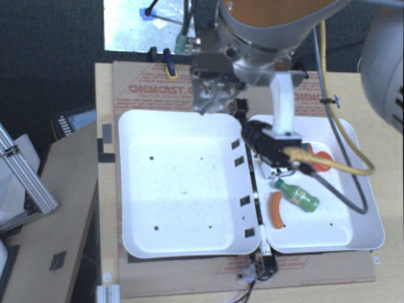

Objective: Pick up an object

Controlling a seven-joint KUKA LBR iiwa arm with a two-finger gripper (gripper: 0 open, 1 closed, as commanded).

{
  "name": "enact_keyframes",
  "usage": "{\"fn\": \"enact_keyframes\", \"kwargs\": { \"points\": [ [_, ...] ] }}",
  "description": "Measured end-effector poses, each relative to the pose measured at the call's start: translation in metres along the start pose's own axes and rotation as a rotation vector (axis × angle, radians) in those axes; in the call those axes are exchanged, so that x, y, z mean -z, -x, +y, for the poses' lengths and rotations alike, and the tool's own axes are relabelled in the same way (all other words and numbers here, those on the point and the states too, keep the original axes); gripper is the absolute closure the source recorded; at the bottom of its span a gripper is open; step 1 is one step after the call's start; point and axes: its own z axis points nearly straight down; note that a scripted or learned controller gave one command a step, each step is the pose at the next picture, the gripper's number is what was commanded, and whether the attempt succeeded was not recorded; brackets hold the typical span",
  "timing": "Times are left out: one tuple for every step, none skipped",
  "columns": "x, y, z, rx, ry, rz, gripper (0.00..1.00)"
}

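A green bottle (298, 194) lies tilted (on its side) beside an orange carrot (276, 209).

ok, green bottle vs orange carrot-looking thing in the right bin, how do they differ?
Colour: the green bottle is bright green with a pale cap end; the orange piece is plain orange-red.
Size: the bottle is thicker and somewhat longer; the orange piece is slim.
Pose: the bottle lies diagonally, cap toward upper left; the orange piece lies near vertical in the view.
Shared: both lie flat in the right bin, close together, below the tool.

Left bin (180, 188) lies open; arm (278, 17) and cables (328, 163) crowd the right bin (353, 232).
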Motion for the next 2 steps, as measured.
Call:
{"fn": "enact_keyframes", "kwargs": {
  "points": [
    [-0.029,0.000,-0.001,-0.004,-0.004,-0.003,1.00],
    [0.002,0.002,0.064,-0.012,0.003,-0.002,1.00]
  ]
}}
